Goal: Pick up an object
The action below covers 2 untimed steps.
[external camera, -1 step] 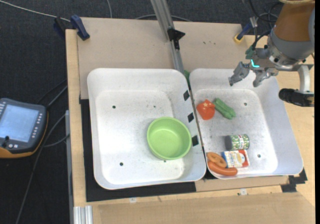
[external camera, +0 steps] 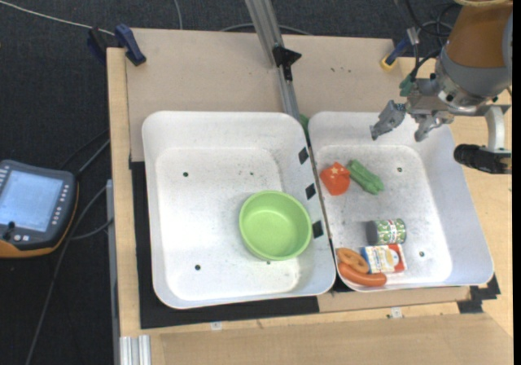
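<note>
We see the left bin (external camera: 167, 217) holding a green bowl (external camera: 275, 226) near its right wall. In the right bin (external camera: 456, 217) lie a hot dog (external camera: 358, 268), carton (external camera: 385, 258), can (external camera: 389, 231), cucumber (external camera: 365, 177) and strawberry (external camera: 334, 179). The gripper (external camera: 404, 125) hovers at the far edge, fingers spread, holding nothing.

Arm (external camera: 476, 29) at right, jaws spread, empty
</note>
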Available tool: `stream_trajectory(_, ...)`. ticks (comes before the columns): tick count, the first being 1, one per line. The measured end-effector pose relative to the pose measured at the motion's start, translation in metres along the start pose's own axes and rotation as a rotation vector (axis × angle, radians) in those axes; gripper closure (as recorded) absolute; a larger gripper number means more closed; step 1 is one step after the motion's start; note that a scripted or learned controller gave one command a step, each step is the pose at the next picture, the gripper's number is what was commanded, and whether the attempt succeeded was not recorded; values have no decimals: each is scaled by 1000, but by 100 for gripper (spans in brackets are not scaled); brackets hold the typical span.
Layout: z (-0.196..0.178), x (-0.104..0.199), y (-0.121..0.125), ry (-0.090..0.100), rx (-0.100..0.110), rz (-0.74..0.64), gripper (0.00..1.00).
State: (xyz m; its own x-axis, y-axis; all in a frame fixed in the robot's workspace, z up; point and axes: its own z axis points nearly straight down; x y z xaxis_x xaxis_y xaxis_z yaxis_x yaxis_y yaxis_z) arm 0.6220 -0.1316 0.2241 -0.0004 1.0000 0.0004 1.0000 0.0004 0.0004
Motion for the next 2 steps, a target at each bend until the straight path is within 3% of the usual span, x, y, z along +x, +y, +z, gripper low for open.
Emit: stream_trajectory(2,86,3,8,0,3,0,0)
